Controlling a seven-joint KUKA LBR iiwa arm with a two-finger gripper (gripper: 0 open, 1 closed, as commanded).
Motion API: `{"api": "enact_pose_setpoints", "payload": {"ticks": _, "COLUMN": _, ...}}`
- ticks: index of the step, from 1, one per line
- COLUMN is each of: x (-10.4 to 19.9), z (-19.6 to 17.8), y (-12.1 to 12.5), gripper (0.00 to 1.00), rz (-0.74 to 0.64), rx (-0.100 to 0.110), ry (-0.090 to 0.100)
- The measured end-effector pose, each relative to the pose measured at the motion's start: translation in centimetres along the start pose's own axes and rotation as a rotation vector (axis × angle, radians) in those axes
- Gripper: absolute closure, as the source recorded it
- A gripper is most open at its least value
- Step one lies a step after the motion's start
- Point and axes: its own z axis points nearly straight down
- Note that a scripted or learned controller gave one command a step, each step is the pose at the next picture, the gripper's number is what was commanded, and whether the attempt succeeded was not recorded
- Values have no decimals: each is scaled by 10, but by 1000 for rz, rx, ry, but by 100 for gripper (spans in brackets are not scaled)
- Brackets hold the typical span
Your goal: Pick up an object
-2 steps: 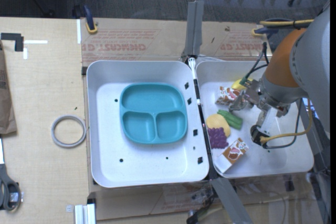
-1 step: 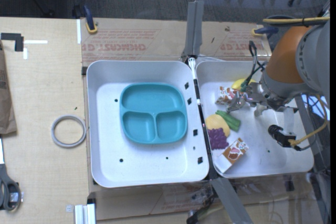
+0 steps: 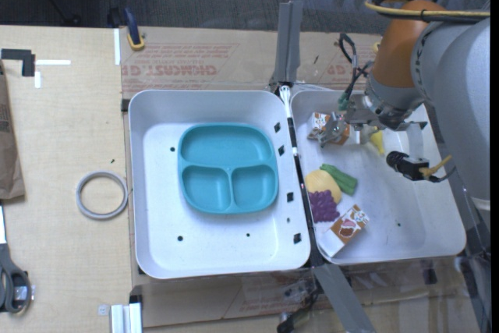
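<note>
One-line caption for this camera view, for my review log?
Gripper low over a snack packet in the right bin; blue tray in the left bin.

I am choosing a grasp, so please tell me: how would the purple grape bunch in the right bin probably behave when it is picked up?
The purple grape bunch has a bumpy surface, so fingers may slip between the lumps. It looks like a small toy, so probably light. It touches the yellow piece, which may shift too.

light: bright, even | shadows: soft, faint | glare: mild on white bins (image 3: 148,191) | focus: slightly soft
</note>
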Motion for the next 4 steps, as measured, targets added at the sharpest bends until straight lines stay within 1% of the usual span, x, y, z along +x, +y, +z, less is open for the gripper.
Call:
{"api": "enact_pose_setpoints", "payload": {"ticks": 1, "x": -11, "z": -72, "y": 14, "gripper": 0, "rz": -110, "rx": -32, "ry": 0}}
{"api": "enact_pose_setpoints", "payload": {"ticks": 2, "x": -65, "z": -21, "y": 19, "gripper": 0, "rz": -193, "rx": -53, "ry": -6}}
{"api": "enact_pose_setpoints", "payload": {"ticks": 3, "x": -69, "z": -18, "y": 23, "gripper": 0, "rz": -154, "rx": -58, "ry": -1}}
{"api": "enact_pose_setpoints", "payload": {"ticks": 4, "x": -67, "z": -17, "y": 0, "gripper": 0, "rz": -106, "rx": -65, "ry": -5}}
